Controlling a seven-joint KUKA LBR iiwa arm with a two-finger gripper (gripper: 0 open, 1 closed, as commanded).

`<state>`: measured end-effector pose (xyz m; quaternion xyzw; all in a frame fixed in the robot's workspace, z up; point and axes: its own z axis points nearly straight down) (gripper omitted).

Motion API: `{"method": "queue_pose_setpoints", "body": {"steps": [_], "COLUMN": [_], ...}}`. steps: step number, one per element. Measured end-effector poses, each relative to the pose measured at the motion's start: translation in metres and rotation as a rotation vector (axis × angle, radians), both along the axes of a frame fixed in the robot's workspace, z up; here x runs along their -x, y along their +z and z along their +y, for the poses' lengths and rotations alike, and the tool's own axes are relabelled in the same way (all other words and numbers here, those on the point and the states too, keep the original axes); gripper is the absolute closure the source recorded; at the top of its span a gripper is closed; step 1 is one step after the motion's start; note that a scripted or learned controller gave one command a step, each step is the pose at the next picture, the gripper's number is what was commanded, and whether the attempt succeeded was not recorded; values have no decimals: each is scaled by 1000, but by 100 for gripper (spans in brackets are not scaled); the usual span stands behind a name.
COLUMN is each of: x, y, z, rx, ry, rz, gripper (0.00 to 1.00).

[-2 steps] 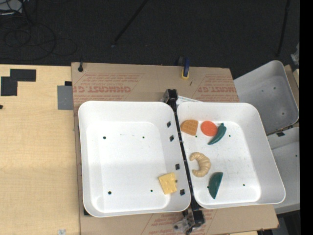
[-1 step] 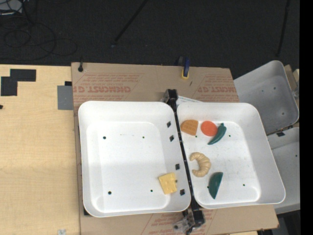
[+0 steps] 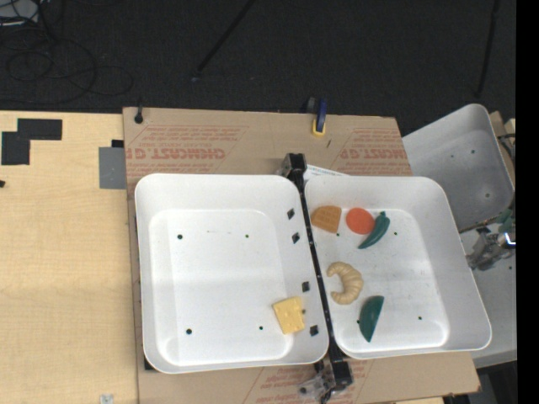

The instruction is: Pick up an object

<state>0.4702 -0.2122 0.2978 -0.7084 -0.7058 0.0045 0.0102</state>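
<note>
The right bin (image 3: 438, 326) holds several small items. A tan bread-like piece (image 3: 327, 219) lies at its far left, with an orange-red round item (image 3: 360, 220) beside it. A dark green pepper-shaped item (image 3: 376, 231) touches that round item. A beige croissant (image 3: 345, 282) lies near the middle divider. A teal leaf-shaped item (image 3: 370, 317) lies below the croissant. In the left bin (image 3: 160, 225), a yellow block (image 3: 289, 316) sits alone at the near right corner.
A black clamp strip (image 3: 305, 251) runs between the two bins. A grey metal plate (image 3: 459, 146) stands beyond the right bin's far right corner. A small grey metal fitting (image 3: 490, 249) sits just off the right rim. Wooden benchtop (image 3: 59, 268) lies to the left.
</note>
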Motion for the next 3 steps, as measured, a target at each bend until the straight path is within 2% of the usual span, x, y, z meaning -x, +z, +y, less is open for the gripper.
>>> {"method": "queue_pose_setpoints", "body": {"steps": [1, 3], "x": [-6, -6], "y": [139, 242], "z": [68, 209], "rx": [9, 7], "ry": [10, 11], "rz": [-27, -22], "gripper": [100, 100]}}
